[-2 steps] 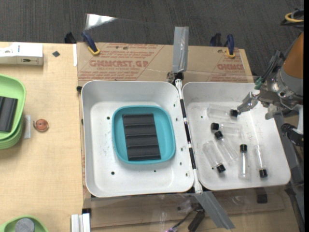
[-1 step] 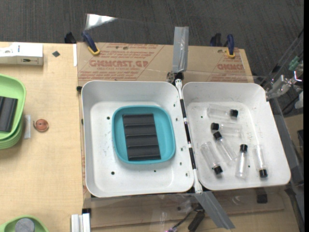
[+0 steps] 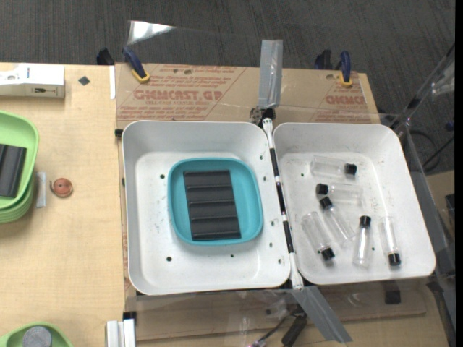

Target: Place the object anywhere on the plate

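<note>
Notably, six capped vials (image 3: 334, 221) were seen scattered in the right bin (image 3: 405, 165), mostly lengthwise toward the camera. A teal plate (image 3: 177, 194) with a black insert (image 3: 211, 204) was noted in the left bin (image 3: 145, 251).

Two bins sat side by side on the table (image 3: 65, 266), their inner walls touching. In the left bin (image 3: 145, 266) a plate (image 3: 177, 208) lay near the middle, with a ridged block (image 3: 211, 205) resting on it. In the right bin (image 3: 405, 165) several capped vials (image 3: 334, 169) lay scattered, most toward the near side. A cardboard sheet (image 3: 217, 92) lay behind both bins.
</note>
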You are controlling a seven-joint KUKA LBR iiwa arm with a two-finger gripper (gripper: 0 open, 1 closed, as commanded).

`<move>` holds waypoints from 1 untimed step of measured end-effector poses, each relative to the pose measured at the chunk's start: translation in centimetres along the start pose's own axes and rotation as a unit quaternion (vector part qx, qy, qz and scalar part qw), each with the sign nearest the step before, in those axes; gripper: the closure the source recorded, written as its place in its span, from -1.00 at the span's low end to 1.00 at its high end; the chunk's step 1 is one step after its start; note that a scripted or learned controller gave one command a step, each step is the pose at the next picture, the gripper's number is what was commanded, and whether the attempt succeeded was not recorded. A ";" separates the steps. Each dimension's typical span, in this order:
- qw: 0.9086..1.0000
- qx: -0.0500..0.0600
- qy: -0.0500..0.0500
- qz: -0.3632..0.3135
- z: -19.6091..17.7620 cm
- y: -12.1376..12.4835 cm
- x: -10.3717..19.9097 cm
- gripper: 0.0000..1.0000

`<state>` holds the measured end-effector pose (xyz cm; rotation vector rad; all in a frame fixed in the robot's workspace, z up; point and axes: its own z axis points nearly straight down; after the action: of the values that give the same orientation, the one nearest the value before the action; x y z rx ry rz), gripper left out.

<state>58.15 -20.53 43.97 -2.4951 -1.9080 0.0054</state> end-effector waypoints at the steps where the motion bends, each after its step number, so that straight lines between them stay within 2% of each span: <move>1: 1.000 0.000 0.000 0.000 0.0 0.0 0.0 -1.00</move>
<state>58.16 -20.53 43.95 -2.4953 -1.9073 0.0059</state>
